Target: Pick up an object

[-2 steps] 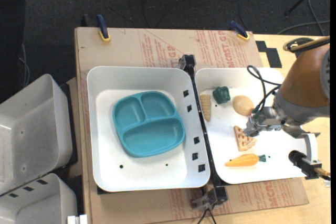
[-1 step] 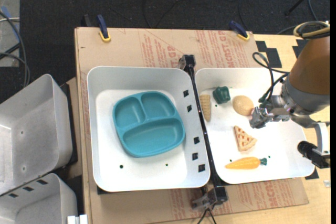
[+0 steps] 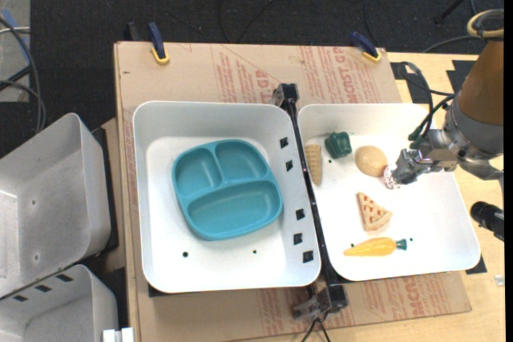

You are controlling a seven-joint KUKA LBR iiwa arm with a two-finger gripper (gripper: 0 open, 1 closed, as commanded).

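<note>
The right bin (image 3: 449,236) holds a tan round piece (image 3: 370,160), a green pepper-like toy (image 3: 338,143), a waffle cone (image 3: 313,162), a pizza slice (image 3: 372,212) and an orange carrot (image 3: 373,247). My gripper (image 3: 403,171) hangs low over this bin, just right of the tan round piece. A small pink and white thing (image 3: 390,177) shows at the gripper's tip, but whether it is held is unclear. The arm comes in from the right edge.
A blue divided plate (image 3: 228,188) lies in the left bin (image 3: 152,252). Black clips line the seam between the bins. A grey tub (image 3: 48,188) stands off the bench at the left. Cables lie on the dark floor behind.
</note>
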